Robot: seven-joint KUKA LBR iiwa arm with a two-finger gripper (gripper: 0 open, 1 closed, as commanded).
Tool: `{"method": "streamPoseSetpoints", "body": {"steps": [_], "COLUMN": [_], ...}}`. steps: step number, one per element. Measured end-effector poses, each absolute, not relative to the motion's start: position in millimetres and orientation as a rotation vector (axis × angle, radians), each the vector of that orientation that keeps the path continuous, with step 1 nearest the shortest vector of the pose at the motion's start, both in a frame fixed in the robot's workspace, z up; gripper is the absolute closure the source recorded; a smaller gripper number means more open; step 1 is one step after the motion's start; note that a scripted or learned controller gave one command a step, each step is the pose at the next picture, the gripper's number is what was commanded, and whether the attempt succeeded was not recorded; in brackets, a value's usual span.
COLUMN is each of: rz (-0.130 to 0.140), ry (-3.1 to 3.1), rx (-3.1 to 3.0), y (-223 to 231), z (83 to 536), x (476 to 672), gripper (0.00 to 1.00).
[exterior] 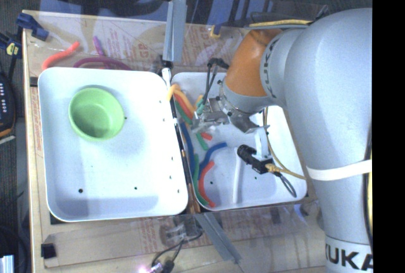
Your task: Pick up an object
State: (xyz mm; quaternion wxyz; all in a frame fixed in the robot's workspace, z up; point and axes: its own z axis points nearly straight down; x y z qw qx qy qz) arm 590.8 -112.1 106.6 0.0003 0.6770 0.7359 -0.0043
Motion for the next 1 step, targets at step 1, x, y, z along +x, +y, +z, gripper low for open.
{"method": "streamPoseSetpoints", "body": {"steps": [1], "rz": [0.001], "ry": [2.442], "rx": [1.976], "y": [-64.8], "z": [208.3], "x": [643.6], "gripper": [1.00]}}
